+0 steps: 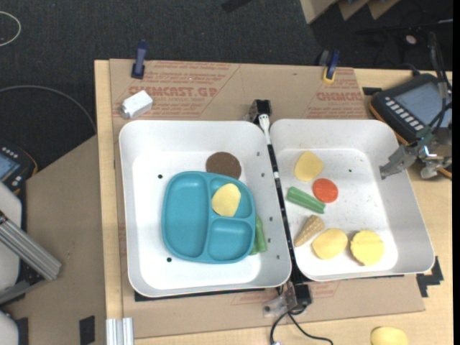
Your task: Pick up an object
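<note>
The right bin (pixel 402 214) holds several toy foods: a pale yellow piece (pixel 309 166), a red round piece (pixel 325 190), a green pod (pixel 305 200), a tan cone (pixel 309 228) and two yellow rounds (pixel 330 243) (pixel 367 247). In the left bin (pixel 140 192) lies a blue divided plate (pixel 194 218) with a yellow piece (pixel 226 200) on it. A brown disc (pixel 223 164) lies behind the plate and a green piece (pixel 259 236) at its right edge. My gripper (pixel 404 159) hangs over the right bin's right rim, apart from all the items.
A black cable (pixel 273 171) runs along the seam between the bins. A white block (pixel 136 104) and two blue clamps (pixel 139 61) (pixel 330 66) sit on the cardboard behind. A pendant (pixel 410 108) lies at the back right, and a yellow object (pixel 388 335) at the front right.
</note>
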### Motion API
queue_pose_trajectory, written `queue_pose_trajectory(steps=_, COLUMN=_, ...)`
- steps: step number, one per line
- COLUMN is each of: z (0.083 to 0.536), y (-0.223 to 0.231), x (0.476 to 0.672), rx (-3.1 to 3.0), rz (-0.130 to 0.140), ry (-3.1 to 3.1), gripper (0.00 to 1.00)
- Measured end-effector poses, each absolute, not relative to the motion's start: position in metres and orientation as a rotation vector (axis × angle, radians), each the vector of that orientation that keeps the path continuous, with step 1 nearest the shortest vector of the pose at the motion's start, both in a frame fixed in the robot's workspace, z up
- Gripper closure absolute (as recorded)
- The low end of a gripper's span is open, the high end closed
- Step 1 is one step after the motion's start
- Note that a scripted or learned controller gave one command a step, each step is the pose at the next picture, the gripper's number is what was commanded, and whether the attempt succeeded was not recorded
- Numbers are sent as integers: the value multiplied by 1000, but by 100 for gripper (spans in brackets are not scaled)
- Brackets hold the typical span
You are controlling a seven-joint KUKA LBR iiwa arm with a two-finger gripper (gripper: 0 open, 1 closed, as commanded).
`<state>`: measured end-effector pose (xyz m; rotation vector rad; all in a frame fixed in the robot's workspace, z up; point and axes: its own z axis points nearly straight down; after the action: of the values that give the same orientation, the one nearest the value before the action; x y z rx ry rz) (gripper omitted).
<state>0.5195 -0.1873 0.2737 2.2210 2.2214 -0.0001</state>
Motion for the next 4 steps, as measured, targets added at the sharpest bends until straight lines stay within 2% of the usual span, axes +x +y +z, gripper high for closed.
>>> queue_pose_trajectory(steps=1, z=421, y=-162, x=493, rx=2205, rz=16, ry=2214, gripper=0)
queue_pose_trajectory(steps=2, z=544, y=-142, x=481, rx=2206, rz=16, ry=2214, gripper=0)
queue_pose_trajectory(steps=3, z=483, y=-85, x=480, rx=2218, rz=-3, ry=2231, gripper=0)
queue_pose_trajectory(steps=4, z=539, y=-159, x=479, rx=2221, rz=4, ry=2206, gripper=0)
